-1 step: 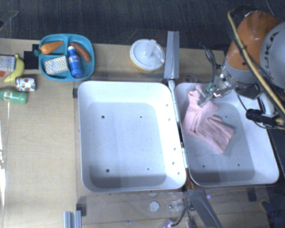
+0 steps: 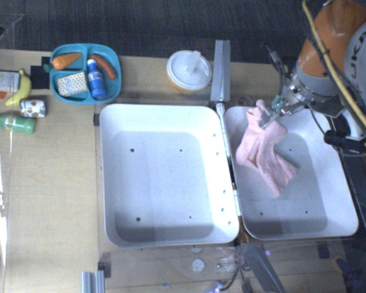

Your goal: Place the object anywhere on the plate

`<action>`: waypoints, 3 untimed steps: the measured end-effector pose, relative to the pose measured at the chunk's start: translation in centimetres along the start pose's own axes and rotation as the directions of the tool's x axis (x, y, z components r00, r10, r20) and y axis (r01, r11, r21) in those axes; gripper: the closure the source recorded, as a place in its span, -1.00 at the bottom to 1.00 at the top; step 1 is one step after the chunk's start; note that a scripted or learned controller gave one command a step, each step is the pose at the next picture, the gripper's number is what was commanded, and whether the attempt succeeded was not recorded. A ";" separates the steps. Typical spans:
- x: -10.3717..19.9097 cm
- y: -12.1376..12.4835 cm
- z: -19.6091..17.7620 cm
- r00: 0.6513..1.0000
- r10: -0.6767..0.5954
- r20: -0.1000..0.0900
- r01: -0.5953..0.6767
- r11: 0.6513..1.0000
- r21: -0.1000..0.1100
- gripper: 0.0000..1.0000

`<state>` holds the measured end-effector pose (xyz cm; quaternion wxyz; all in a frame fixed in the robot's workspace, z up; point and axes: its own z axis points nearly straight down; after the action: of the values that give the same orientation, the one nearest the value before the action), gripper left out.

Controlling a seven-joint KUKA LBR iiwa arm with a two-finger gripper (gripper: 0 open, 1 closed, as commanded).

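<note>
A: Teal plate (image 2: 86,72) at ten o'clock, we've got pink cloth (image 2: 265,153) in the right bin (image 2: 329,224), three o'clock.

B: Soft, limp, light. Gripper (image 2: 269,118) pinches its top corner; we'd hold there, expect dangling.

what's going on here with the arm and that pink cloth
The grey and orange arm reaches in from the right, and its gripper has a pink cloth pinched at the top corner. The cloth hangs over the right bin, its lower part trailing toward the bin floor. The left bin sits alongside. A blue divided plate with toy food rests on the bench at upper left.
</note>
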<state>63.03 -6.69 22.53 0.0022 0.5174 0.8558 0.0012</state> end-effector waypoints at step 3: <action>14.5 1.9 -0.9 0.469 -0.883 -0.001 0.883 0.469 -0.002 1.00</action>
<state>57.93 7.06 23.42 0.0020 0.0026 1.0000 0.0010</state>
